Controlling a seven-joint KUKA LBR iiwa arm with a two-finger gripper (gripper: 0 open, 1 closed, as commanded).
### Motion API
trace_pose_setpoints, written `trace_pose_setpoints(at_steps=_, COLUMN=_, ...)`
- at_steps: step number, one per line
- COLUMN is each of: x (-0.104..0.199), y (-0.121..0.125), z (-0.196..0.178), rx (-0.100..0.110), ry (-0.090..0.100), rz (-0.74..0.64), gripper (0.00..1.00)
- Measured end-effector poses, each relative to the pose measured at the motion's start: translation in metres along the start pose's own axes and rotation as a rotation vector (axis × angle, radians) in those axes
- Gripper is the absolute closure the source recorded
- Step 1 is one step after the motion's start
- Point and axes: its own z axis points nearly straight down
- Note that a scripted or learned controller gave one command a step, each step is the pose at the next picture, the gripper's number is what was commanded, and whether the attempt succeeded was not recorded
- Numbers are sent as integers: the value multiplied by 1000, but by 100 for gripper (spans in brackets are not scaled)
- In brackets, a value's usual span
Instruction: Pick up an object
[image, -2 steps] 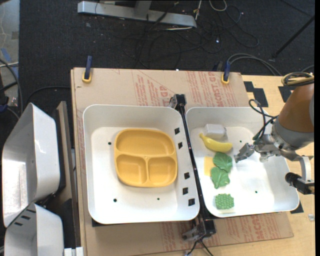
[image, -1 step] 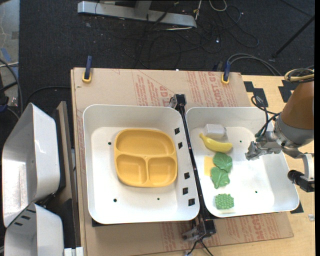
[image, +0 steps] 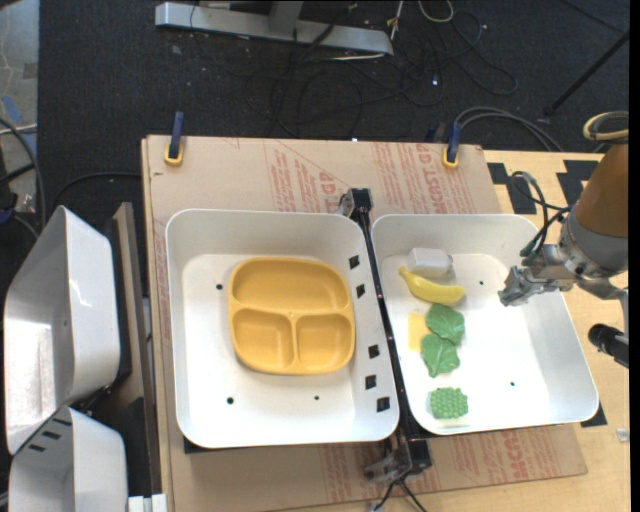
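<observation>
Cardboard (image: 300, 170) under bins carries red mirrored lettering, unreadable; end effector (image: 515, 290) near banana (image: 432, 288).

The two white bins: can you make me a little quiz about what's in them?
1. True or false: the yellow divided tray lies in the left bin.
2. Which thing lies closest to the banana? A) the grey block B) the green bumpy ball C) the yellow divided tray
3. Fill in: the end effector is over the ____ bin.

Key
1. True.
2. A, the grey block sits just above the banana in the picture.
3. Right; it is beside the banana and the green leafy piece, apart from both.
</observation>
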Motion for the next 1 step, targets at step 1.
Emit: trace_pose_setpoints(at_steps=1, x=3, y=-4, z=-62, rx=-4, ry=-2, rz=-1, gripper=100)
